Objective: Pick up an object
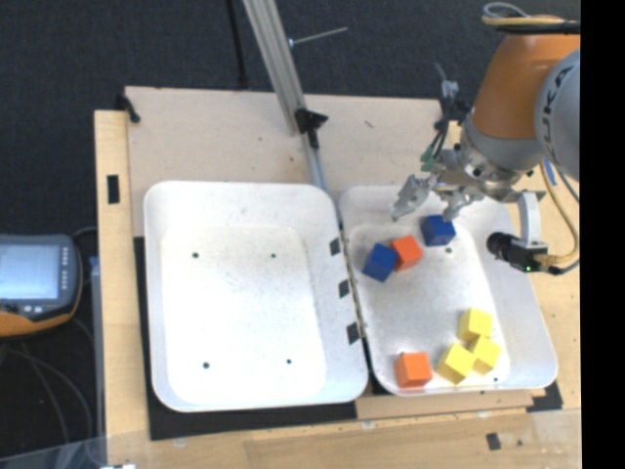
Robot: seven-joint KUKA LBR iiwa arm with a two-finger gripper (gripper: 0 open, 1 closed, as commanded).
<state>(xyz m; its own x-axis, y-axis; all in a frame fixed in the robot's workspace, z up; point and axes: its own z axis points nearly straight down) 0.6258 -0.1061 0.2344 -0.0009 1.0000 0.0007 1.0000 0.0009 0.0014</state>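
My gripper point(435, 195) is hanging over the far end of the right bin point(508, 291), metal fingers spread apart, nothing between them. One fingertip point(407, 199) is pointing toward 9 o'clock, the other is sitting just above a blue cube point(438, 230); I can't tell if it's touching. My wrist is showing as a glossy orange band point(513, 81) over a grey housing, coming in from 3 o'clock.

Right bin is a shallow white plastic tray with rounded corners and a lightly speckled floor. The blue cube is lying at 12 o'clock in that bin. Just toward 8 o'clock from it, an orange cube point(407, 252) and a second blue cube point(380, 262) are touching each other, both matte and foam-looking. At the bin's 5 o'clock corner, three yellow cubes point(471, 348) are clustering together, with another orange cube point(413, 368) just beside them at 9 o'clock.

Left bin point(244, 291) is the same white plastic, smudged grey, with small dark dots on its floor. Both bins are resting on a tan wooden bench point(215, 125). A ribbed aluminium post point(273, 47) is slanting up toward 12 o'clock. A grey handheld screen unit point(37, 277) is sitting at 9 o'clock, off the bench.
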